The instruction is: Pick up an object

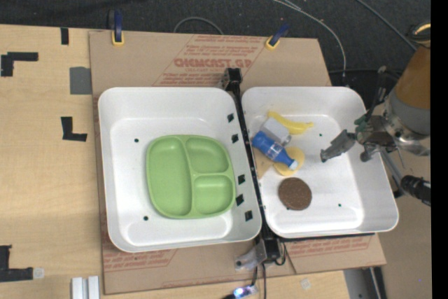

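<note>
Here, the left bin (pixel 115 150) is holding a green divided plate (pixel 189 175), lying flat near its middle. In the right bin (pixel 350 220), a blue bottle (pixel 269 143) is lying tilted beside a yellow banana-shaped piece (pixel 292 126), with another yellow piece (pixel 291 159) touching the bottle's lower end, and a brown round disc (pixel 295 193) is sitting just below them. Further right, the gripper (pixel 352 147) is hovering over that bin's right side, its fingers spread apart and gripping nothing, well apart from the objects.
</note>
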Robot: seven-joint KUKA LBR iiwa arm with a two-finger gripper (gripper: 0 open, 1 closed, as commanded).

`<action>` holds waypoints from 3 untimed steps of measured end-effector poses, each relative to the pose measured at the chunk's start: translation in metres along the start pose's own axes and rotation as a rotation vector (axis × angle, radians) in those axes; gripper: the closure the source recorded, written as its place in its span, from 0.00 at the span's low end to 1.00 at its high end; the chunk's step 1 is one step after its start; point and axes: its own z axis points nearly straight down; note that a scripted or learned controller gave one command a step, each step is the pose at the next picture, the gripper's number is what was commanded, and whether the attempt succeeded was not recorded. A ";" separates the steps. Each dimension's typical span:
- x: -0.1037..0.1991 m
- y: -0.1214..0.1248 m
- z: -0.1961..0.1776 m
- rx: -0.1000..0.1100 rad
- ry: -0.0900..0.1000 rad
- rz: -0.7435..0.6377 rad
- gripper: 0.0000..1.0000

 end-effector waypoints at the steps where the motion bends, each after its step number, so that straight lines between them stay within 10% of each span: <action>1: 0.000 0.003 -0.006 -0.012 -0.003 -0.004 0.00; 3: 0.012 0.011 0.084 -0.009 -0.002 -0.004 0.00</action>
